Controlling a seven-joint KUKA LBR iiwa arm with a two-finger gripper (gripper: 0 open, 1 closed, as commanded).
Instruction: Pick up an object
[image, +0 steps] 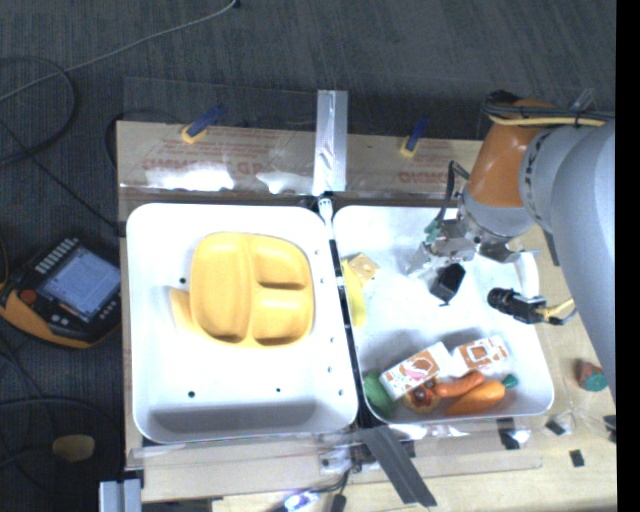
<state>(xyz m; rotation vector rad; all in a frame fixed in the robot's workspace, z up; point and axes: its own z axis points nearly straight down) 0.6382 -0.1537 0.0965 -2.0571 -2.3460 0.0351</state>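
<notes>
Bins are being looked down on: a smooth yellow divided tray is lying in the left bin, while printed cartons and an orange carrot are heaped at the near edge of the right bin. The gripper is being held above the right bin's far part, well apart from the heap, and it cannot be told whether it is spread or pressed together.

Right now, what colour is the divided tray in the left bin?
Yellow tray, seen in the camera view.

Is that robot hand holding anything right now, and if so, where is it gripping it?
It cannot be told. The gripper hangs over the right bin, away from the toy food pile, and its tip is too small and dark to judge.
</notes>
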